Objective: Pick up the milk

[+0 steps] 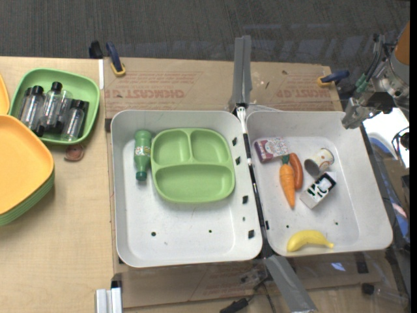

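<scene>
Jaws well apart from black-and-white milk (pixel 320 189)

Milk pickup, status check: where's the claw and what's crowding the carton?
Claw at right bin's far right corner, away from the items. Milk lying untouched mid-bin. Can just behind it, carrot alongside on its left.

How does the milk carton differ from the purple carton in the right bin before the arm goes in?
The milk carton is white with black markings; the purple carton is purple with a pale label. The milk carton lies lower in the right bin, right of the carrot; the purple carton lies near the bin's upper left, above the carrot. Both are small boxes lying flat.
</scene>
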`<state>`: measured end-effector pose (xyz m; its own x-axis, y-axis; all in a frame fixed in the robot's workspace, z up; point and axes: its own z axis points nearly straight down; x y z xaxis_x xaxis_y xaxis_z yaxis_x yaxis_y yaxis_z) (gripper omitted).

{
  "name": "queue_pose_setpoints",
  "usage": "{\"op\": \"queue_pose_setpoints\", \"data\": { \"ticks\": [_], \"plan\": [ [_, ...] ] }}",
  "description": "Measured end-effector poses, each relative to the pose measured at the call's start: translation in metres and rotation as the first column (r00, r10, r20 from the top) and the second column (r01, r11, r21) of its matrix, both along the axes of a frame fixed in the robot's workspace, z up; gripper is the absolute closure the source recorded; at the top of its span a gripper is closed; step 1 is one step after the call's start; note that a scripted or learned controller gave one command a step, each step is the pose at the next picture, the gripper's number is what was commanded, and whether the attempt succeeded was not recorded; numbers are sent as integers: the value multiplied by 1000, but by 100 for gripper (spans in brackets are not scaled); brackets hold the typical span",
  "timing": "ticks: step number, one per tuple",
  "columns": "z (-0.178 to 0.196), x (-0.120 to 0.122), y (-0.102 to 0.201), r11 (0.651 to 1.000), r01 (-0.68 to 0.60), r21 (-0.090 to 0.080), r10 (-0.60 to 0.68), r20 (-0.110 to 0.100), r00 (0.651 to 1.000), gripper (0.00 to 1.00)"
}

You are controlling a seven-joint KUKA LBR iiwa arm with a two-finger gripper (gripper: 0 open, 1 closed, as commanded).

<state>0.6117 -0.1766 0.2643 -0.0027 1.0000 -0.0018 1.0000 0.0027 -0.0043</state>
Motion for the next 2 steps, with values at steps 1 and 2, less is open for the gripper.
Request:
{"op": "queue_pose_setpoints", "data": {
  "ticks": [1, 2],
  "plan": [
    [-58, -52, 36, 998, -56, 2, 56, 1, 998, 100],
    [-74, -40, 96, 992, -128, 2, 128, 0, 992, 100]
  ]
}}
